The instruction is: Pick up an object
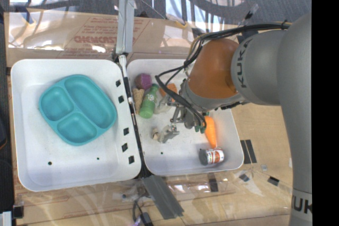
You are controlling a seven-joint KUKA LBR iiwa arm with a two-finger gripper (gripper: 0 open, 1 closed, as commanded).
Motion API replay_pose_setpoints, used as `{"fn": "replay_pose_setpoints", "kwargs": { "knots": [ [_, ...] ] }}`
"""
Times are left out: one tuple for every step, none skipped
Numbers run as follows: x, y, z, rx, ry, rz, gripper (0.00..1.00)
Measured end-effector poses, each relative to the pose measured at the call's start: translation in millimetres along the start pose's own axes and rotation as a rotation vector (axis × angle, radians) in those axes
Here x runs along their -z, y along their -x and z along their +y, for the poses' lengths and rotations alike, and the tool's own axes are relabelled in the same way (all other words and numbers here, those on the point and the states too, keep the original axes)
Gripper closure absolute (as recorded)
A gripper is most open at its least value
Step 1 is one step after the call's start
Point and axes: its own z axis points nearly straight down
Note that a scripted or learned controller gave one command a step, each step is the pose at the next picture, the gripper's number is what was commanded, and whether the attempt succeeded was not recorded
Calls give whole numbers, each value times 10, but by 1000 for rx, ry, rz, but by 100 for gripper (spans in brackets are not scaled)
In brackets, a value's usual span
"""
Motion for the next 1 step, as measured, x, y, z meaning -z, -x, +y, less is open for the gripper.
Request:
{"fn": "replay_pose_setpoints", "kwargs": {
  "knots": [
    [104, 12, 14, 9, -1, -2, 100]
  ]
}}
